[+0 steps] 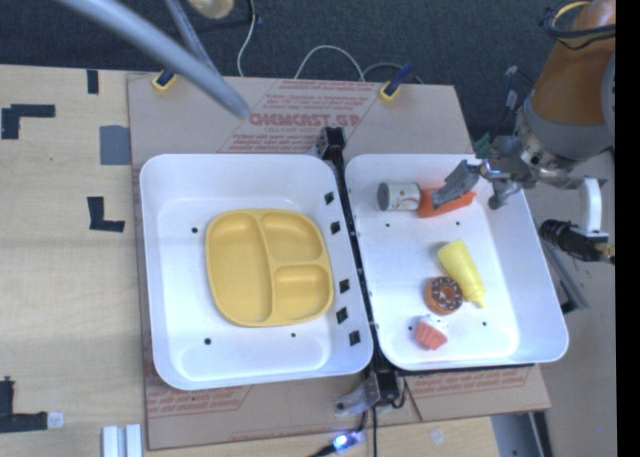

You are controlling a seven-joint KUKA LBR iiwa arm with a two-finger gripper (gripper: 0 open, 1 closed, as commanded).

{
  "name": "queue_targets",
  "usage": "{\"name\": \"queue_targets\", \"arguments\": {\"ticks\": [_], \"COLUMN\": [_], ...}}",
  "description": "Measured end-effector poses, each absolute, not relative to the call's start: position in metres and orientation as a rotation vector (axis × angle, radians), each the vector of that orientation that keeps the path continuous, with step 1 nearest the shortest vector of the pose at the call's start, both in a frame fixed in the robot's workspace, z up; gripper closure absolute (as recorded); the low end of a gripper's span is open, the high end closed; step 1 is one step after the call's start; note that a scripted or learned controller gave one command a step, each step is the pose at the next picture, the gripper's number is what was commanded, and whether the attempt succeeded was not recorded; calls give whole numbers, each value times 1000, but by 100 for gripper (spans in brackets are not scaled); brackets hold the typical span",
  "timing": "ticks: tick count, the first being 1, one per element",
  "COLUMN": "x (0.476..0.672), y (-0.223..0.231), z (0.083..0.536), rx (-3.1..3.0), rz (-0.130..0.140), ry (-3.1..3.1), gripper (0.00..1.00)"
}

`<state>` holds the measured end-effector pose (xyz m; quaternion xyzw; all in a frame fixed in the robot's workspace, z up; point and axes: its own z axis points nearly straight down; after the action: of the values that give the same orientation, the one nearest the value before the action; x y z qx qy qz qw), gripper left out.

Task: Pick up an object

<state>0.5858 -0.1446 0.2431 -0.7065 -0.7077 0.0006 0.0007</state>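
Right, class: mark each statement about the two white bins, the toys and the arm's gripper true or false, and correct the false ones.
1. The yellow divided plate lies in the left white bin. True.
2. The yellow cone-shaped toy lies on the plate. False: it lies in the right white bin.
3. The brown doughnut toy lies beside the cone. True.
4. The gripper hangs over the left bin. False: it is over the right bin, at the orange toy.
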Motion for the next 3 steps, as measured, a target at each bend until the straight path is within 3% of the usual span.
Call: {"name": "queue_targets", "arguments": {"ticks": [3], "x": [591], "y": [-130], "z": [82], "rx": [-2220], "rz": [3], "ry": [-2224], "gripper": [0]}}
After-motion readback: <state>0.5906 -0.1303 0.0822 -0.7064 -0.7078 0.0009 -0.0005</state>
